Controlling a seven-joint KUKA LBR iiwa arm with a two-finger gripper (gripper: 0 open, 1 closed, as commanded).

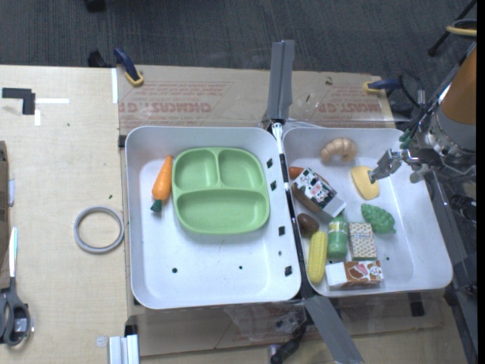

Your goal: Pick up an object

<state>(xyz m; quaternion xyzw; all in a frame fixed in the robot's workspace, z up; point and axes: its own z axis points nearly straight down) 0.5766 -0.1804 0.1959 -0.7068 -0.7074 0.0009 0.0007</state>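
**Arm over the right bin, toys waiting below**

You see two white bins side by side on the worktop (pixel 61 158). The left bin (pixel 151 271) holds a green tray (pixel 220 189) with three parts. A toy carrot (pixel 161 182) lies just left of the tray, touching its edge.

The right bin (pixel 420 241) is full of toy food. A croissant (pixel 338 149) sits at the far side. A yellow piece (pixel 365 183) lies to its right and a bit nearer. A small milk carton (pixel 317 192) with black and white spots lies tilted near the wall between the bins. A brown lump (pixel 308 223) sits just near of the carton. A corn cob (pixel 317 255) lies at the near left, next to a green can (pixel 337 237). A little box (pixel 362 240) is just right of the can, and a green leafy piece (pixel 378 218) is beyond it. A flat red and white box (pixel 355 273) lies at the near edge.

The arm (pixel 458 112) comes in from the right. Its gripper (pixel 388 165) hangs over the far right part of the right bin, just beside the yellow piece. You cannot tell if the fingers are wide or narrow, and you cannot see anything between them.

On the worktop to the left lie a grey ring (pixel 99 228) and, at the near left edge, scissors (pixel 13 309).
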